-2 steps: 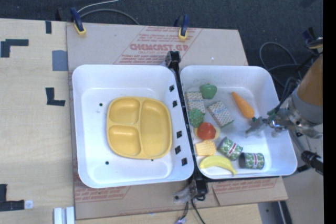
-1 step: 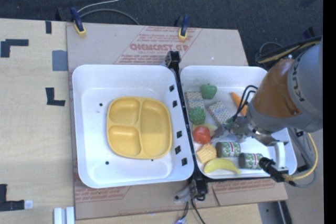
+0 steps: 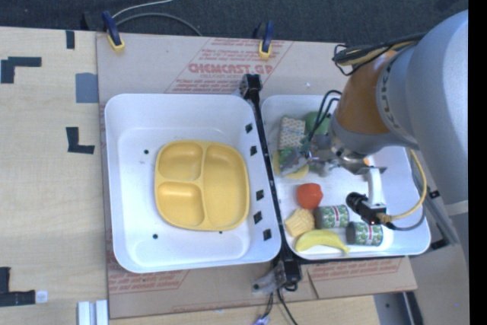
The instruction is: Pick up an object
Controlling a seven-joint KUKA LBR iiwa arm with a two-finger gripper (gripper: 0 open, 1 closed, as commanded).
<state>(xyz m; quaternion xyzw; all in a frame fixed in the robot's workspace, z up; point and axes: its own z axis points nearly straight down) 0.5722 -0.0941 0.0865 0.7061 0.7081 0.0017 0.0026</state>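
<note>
So the only writing I can actually read is the red print on the brown cardboard sheet under the bins, something like "CHEMCAST GP" in the big line, with smaller red lines above and below that are too blurry to make out. The two small green-labelled cans have labels, but they're way too tiny to read.

The grey arm with the orange band comes in over the right white bin, and the two-finger gripper sits low over that bin's upper left area. Honestly I can't tell how far it's open or whether it has hold of anything, the tip is a dark cluttered blob from this angle.

Using the gripper as the landmark: a speckled beige-green packet is just up and left of it, with some green stuff right beside the tip on the left, maybe touching, can't say. A round red-orange tomato-like object lies just below the gripper. Further below are a yellow block-shaped piece, one can, the other can and a yellow plastic banana, all apart from the tip.

Well to the gripper's left, in the left white bin, there's a yellow divided plastic plate.
</note>
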